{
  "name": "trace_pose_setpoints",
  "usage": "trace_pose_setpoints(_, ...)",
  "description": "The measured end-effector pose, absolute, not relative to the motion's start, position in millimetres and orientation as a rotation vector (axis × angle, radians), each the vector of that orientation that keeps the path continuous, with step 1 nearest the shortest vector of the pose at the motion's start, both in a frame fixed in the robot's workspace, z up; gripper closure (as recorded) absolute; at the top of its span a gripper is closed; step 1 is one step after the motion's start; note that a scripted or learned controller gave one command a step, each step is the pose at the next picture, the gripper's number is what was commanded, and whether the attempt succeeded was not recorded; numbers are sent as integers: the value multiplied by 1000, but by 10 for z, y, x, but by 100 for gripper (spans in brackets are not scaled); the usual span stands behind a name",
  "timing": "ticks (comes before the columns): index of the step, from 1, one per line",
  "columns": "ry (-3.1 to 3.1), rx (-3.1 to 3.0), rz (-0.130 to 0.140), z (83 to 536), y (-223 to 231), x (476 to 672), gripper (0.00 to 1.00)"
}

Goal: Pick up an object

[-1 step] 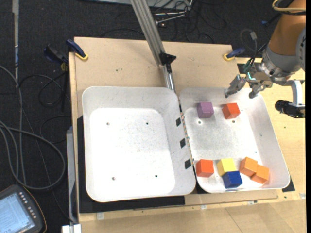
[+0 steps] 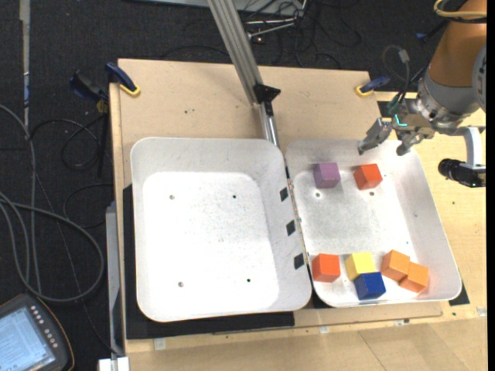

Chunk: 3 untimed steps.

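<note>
- My gripper (image 2: 384, 142) hangs over the right bin's (image 2: 433, 222) far edge, fingers spread apart, holding nothing.
- Nearest below it sits an orange-red cube (image 2: 368, 176), with a purple cube (image 2: 326, 175) beside it.

Two bins (image 2: 209, 149) are set side by side on the bench (image 2: 193, 91). Seven blocks (image 2: 326, 175) are held in the right bin (image 2: 433, 222).

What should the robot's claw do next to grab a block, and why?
Probably move down and a little toward the orange block. The claw is open, holds nothing, and sits just above that block at the far edge of the right bin. The purple block is close too, but farther from the claw.
</note>
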<state>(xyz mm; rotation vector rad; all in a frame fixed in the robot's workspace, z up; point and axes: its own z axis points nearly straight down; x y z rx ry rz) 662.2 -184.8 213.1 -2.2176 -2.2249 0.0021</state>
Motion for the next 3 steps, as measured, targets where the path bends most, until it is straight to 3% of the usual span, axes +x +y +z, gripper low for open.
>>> trace_pose_setpoints(2, -2232, -2230, 0, 1180, -1809, 6577, 0)
trace_pose_setpoints(3, -2234, -2233, -11, 1194, -1817, 6616, 0)
